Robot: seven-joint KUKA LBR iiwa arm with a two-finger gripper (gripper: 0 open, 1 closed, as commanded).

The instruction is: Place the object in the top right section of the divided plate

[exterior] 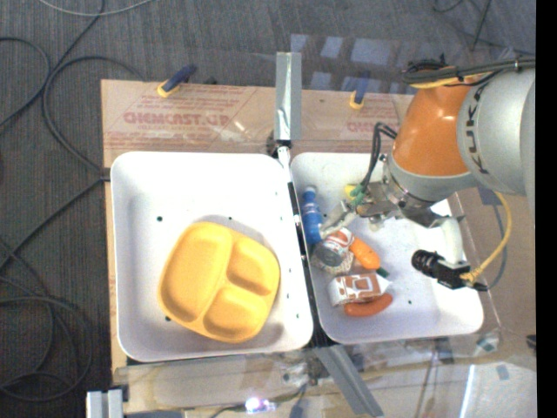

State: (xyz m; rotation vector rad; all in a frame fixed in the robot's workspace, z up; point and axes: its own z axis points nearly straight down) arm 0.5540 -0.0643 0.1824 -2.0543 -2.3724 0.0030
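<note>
Yellow divided plate (209, 259) sits in the left bin (139, 198), well left of the claw (370, 203) in view and across the wall between the bins. It has three sections and is turned at a slant to the bin walls.

Claw is over the upper part of the right bin (435, 316), under the orange band of the arm (435, 142). Claw opening: cannot tell from this angle. Nothing is visibly gripped.

Object to place is one of the loose pieces in the right bin, and I cannot tell which. Positions relative to the claw, in view terms:
- small green-and-yellow piece (352, 190): right at the claw's left side; contact unclear
- blue tube (309, 218): left of the claw, lying along the dividing wall
- grey-topped can (331, 252): below-left, near the blue tube's lower end
- orange carrot (365, 252): directly below, just beside the can
- white-and-red toy (352, 287): further below, past the carrot
- orange-red sausage (370, 306): furthest below, against the toy

Both bins rest on the brown counter (200, 116).
</note>
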